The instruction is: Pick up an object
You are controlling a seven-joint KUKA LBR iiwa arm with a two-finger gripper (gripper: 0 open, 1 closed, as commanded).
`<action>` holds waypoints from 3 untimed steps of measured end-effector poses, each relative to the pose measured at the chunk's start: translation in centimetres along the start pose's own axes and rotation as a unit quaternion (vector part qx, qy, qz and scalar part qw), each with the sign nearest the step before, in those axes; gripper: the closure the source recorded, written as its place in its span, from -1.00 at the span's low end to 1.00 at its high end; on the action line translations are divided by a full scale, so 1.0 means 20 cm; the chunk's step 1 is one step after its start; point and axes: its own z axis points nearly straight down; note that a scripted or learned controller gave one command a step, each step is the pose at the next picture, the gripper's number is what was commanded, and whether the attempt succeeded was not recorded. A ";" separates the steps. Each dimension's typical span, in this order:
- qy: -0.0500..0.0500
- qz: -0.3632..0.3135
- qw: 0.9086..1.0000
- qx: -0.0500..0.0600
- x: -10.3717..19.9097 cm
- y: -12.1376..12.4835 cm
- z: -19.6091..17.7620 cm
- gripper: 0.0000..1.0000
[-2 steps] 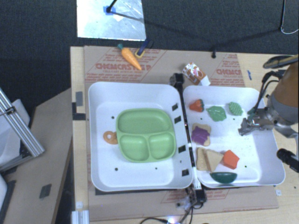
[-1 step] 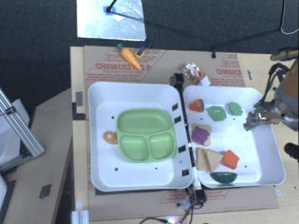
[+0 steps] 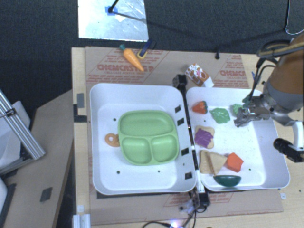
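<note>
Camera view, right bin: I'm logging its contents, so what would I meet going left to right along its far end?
Red-orange toy → light green piece → small green piece → gripper.

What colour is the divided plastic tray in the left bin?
The divided plastic tray is light green, seen clearly in the camera view, inside the left white bin.
</note>
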 end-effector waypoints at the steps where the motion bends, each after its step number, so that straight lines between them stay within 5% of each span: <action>1: 0.000 -0.001 1.000 0.000 0.24 0.11 -0.02 1.00; 2: 0.000 -0.001 1.000 0.001 0.53 0.20 0.04 1.00; 3: 0.000 0.001 1.000 0.001 0.62 0.22 0.01 1.00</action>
